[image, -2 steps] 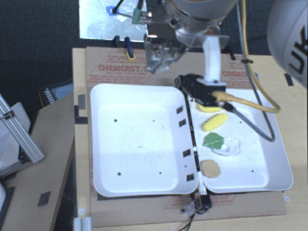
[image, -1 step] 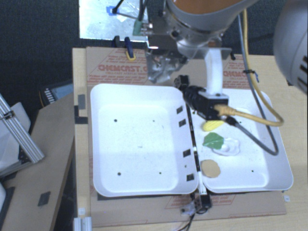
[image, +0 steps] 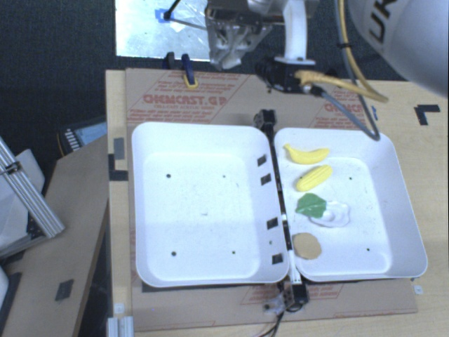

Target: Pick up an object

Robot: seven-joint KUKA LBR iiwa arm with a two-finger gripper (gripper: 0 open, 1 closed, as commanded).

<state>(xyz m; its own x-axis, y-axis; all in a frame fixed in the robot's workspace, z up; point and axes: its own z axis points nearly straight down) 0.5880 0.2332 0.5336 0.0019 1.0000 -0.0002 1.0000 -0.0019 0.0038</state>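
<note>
white bins [image: 203, 135] on board printed "chemcast gp", gripper [image: 229, 53] raised, its grip state unclear

I work in a robot lab, at a test bench. Two white bins [image: 203, 209] sit clipped together on a cardboard sheet [image: 186, 97] printed CHEMCAST, over a plywood top [image: 421, 118]. Cables [image: 344, 83] trail across it from my mount. An aluminium rail [image: 28, 195] leans at the left, above dark carpet [image: 49, 48]. Toy food [image: 309, 177] serves as test pieces.
</note>
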